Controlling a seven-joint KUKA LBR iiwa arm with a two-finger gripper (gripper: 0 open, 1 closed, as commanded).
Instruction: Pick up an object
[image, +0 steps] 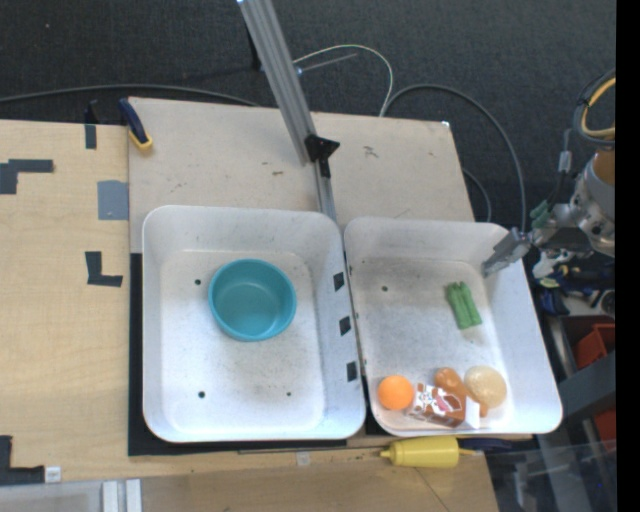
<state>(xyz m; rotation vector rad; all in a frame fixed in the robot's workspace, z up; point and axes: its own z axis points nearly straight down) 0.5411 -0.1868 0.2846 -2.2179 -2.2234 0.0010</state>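
Observation:
The left bin (170, 400) holds a teal bowl (252, 299), upright, a little left of its middle. In the right bin (400, 240) a green block (463, 304) lies near the right wall. An orange ball (395, 392), a red-and-white packet (440, 403), a small orange piece (449, 379) and a pale round fruit (486, 384) crowd the front right corner. My gripper (502, 256) hangs at the right bin's back right corner, over its rim, up and to the right of the green block. Nothing shows in its grasp.
A yellow bottle (425, 452) lies on the bench just in front of the right bin. A grey metal pole (290, 85) slants down to the gap between the bins. A yellow-tipped clamp (135, 125) sits at the back left. Cables (480, 130) loop behind the right bin.

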